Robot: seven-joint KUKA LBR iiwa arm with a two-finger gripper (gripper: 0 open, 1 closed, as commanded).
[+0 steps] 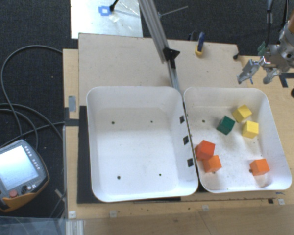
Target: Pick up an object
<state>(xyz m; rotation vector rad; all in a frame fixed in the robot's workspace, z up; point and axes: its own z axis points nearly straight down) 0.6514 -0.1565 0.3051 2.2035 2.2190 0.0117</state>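
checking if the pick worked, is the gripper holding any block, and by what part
Nothing is held. The gripper is open above the right bin's far rim, with no block between its fingers.

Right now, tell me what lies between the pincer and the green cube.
Camera view: between pincer and green cube lie the right bin's far rim and bare white floor.

You see six small blocks in the right bin [279,131] | green block [226,125] near the middle | two yellow blocks [243,112] [250,129] just beside it, to its right | red block [205,149] touching orange block [212,163] by the left wall | another orange block [259,167] near the front right corner
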